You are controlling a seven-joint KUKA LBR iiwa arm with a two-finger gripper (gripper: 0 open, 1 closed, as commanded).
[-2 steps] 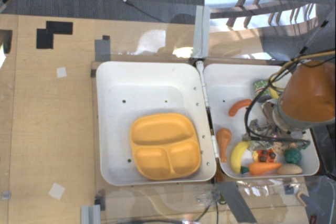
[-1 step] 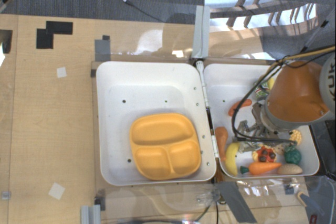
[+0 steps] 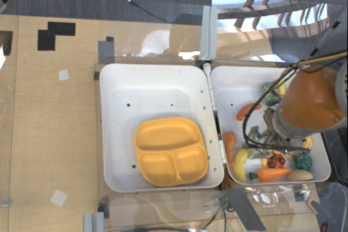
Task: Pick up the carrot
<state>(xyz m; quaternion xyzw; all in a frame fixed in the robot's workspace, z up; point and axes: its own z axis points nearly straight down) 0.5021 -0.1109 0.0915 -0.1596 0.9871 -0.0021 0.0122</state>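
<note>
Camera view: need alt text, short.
The grey-and-orange arm reaches down into the right bin above toy food, with a carrot near the front wall. The left bin holds a yellow divided plate.

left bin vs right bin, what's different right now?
The left bin holds one thing, a yellow divided tray; the right bin holds a jumble of toy food, including a carrot near its front edge. The left bin sits out in the open; the right bin is partly covered by the arm. Both are shallow, white, and set side by side.
</note>
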